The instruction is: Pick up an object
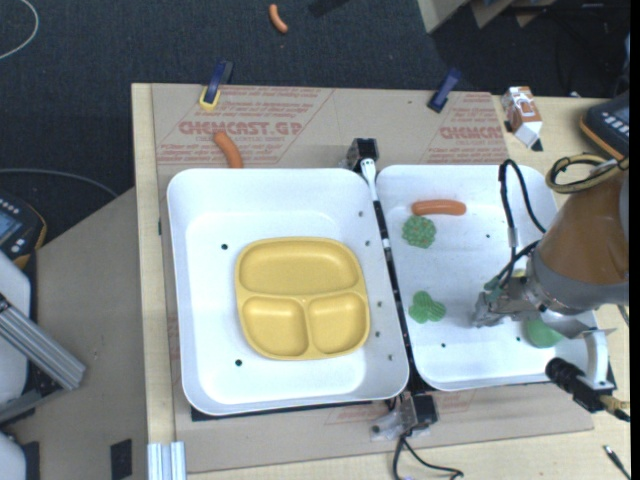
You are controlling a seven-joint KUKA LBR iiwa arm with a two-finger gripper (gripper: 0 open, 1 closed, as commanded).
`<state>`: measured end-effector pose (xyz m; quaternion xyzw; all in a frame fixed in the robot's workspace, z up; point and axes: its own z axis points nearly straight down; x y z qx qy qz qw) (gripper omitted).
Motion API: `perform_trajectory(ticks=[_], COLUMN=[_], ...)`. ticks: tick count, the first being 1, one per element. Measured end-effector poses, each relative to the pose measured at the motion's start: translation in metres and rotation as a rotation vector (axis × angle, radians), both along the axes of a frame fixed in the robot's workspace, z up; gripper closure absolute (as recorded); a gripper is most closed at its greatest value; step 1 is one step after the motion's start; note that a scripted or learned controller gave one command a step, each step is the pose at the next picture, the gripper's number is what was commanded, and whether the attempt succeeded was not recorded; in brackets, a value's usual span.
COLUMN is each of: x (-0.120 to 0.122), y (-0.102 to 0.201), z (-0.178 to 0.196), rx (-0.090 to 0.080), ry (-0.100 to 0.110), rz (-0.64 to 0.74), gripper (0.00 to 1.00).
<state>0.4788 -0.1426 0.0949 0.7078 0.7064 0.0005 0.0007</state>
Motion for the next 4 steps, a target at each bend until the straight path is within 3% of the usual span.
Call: perform_trajectory(ticks=[3, 4], x=[0.012, 0.015], y=[0.004, 0.059], z=[0.133, 0.122], rx=[-0.003, 0.004], ry=[-0.006, 0.004], rz=[0.003, 0.008], gripper=[1.00, 1.00])
